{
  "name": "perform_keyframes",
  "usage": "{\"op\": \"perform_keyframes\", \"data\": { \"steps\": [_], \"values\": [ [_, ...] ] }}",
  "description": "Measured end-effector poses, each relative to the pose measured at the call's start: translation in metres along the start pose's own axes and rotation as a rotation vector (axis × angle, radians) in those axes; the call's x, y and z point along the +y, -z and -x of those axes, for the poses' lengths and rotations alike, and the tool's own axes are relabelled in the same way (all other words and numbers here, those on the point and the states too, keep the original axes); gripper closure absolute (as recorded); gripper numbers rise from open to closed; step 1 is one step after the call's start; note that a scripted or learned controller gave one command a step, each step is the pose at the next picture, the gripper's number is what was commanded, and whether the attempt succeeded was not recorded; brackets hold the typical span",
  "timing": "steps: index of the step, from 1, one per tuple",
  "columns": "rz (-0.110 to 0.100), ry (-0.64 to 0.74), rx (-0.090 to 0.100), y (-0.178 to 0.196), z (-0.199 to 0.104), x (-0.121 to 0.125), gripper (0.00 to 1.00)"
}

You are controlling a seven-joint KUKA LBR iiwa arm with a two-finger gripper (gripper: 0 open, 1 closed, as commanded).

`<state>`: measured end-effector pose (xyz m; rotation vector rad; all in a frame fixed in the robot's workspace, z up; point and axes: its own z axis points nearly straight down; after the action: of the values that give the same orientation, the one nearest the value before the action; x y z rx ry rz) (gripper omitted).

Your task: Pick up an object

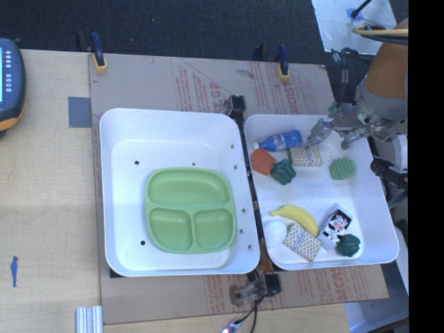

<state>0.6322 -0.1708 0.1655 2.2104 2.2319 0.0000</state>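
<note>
Broccoli floret [348,244] is lying in right bin [386,222] front corner, near banana [297,217]. Gripper [336,132] is hovering over back edge, fingers spread open, gripping nothing, beside blue bottle [281,141].

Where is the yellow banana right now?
The banana lies in the right bin, toward its near edge, beside a white ball and a patterned packet.

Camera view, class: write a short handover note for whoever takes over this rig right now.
Gripper: over the back of the right bin, nothing seen between its fingers.
Things: blue bottle, patterned packet, green ball, banana and other small items lie in the right bin. Left bin holds a green divided plate.
Done: nothing picked up.
Left: grasp and lift one object.
</note>
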Motion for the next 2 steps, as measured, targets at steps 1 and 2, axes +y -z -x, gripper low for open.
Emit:
{"op": "perform_keyframes", "data": {
  "steps": [1,2],
  "values": [
    [-0.001,0.002,0.002,-0.011,-0.069,0.026,0.00],
    [0.005,-0.011,-0.006,0.073,0.014,0.025,0.00]
  ]
}}
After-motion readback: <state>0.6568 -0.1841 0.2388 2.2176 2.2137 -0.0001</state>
